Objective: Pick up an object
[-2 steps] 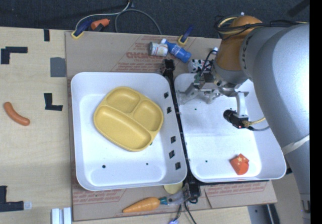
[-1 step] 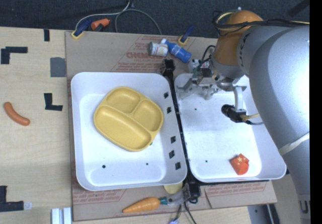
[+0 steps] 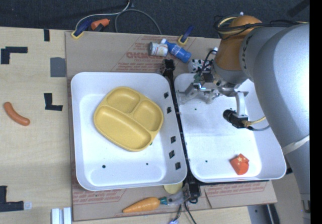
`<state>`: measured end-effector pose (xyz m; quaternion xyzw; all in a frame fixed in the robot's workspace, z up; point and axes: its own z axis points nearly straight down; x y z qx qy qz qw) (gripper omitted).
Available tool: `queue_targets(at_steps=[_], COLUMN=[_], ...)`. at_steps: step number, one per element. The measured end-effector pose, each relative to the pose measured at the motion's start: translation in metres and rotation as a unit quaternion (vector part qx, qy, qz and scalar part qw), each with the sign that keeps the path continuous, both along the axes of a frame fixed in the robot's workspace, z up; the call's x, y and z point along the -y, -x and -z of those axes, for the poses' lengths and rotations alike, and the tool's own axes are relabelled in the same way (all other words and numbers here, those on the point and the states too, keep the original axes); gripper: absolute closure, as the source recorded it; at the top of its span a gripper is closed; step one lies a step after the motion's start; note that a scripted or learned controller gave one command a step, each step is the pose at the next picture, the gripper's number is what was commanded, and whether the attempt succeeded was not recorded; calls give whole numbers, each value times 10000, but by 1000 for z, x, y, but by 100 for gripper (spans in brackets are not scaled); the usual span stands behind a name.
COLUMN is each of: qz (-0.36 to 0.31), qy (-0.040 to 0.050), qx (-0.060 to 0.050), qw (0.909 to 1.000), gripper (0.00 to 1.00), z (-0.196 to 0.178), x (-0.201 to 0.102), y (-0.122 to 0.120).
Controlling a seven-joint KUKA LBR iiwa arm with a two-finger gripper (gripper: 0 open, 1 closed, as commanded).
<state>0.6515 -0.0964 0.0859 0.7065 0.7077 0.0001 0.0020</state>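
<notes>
A: Where is the tool (image 3: 201, 88) sitting?

B: It is hanging over the far-left corner of the right bin (image 3: 271, 147). Whether it is apart or together cannot be told; nothing is showing between its parts.

A: Where is the target lying?

B: The red object (image 3: 240, 163) is resting near the right bin's near edge, well apart from the tool, toward the near-right. It is compact, with no clear long axis.

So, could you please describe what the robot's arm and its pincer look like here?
The arm is a bulky, rounded grey shell with an orange band above the wrist. The pincer is a small metal-grey assembly with dark fittings and thin wiring. A black cylindrical part with a yellowish cable hangs beside it.
</notes>
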Motion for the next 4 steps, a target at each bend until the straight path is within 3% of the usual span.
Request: queue_targets(at_steps=[1, 2, 3, 4], qz=[-6, 0, -6, 3], qy=[-12, 0, -14, 1], qx=[-11, 4, -4, 0], qw=[10000, 10000, 10000, 10000], gripper=[0, 0, 0, 0], z=[1, 0, 1, 0], x=[-1, 0, 4, 0], y=[-18, 11, -18, -9])
